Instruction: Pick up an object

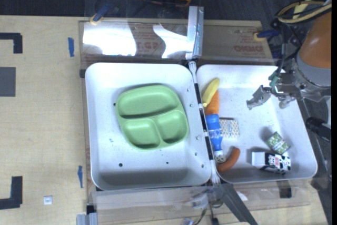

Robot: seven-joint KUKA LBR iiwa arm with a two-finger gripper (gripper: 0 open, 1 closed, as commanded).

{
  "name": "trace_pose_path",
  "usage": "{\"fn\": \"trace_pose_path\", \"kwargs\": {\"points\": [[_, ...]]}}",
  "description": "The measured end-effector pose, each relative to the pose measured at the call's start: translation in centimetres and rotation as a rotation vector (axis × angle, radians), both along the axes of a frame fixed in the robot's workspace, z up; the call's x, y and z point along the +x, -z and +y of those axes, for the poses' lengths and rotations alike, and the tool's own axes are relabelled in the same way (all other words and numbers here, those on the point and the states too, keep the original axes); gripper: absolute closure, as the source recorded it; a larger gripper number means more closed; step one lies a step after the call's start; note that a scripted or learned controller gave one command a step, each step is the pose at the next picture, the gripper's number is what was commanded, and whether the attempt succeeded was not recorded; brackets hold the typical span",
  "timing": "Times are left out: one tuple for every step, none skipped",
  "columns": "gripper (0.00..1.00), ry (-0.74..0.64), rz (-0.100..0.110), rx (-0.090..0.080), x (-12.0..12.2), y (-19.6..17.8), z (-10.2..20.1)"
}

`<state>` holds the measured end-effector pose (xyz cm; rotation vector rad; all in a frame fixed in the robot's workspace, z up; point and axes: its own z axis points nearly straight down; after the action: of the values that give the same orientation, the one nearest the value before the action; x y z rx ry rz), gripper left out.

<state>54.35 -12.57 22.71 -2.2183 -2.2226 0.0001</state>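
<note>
The bench is light wood, with bits of blue tape on it. Two white bins sit on it side by side.

The left bin holds a green tray with three parts. The tray lies flat near the middle of this bin. One long part runs along its 12 o'clock side, and two smaller parts are on its 6 o'clock side.

The right bin holds many small things. Along its 9 o'clock wall, a yellow banana lies at the top. Just below it is an orange thing, touching the banana's low end. Below that is a blue bottle lying on its side, pointing toward 6 o'clock. A small dotted packet lies just beside the bottle on its 3 o'clock side. At the bottle's 6 o'clock end is a reddish sausage toy, curved like a smile.

Toward 4 o'clock in this bin is a small green packet. Just below it is a black and white toy, with a little white block touching its 9 o'clock side.

The gripper hangs over the right bin near 2 o'clock. Its two grey fingers are spread apart and point down. Nothing is between them. It is well apart from all the things in the bin. The grey arm with its orange band comes in from 3 o'clock.
</note>
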Motion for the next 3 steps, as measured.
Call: {"fn": "trace_pose_path", "kwargs": {"points": [[0.0,-0.115,0.0,0.0,1.8,3.1,5.7],[0.0,-0.21,-0.006,-0.002,0.6,12.1,1.9],[0.0,-0.431,-0.025,-0.01,0.8,13.3,2.7]]}}
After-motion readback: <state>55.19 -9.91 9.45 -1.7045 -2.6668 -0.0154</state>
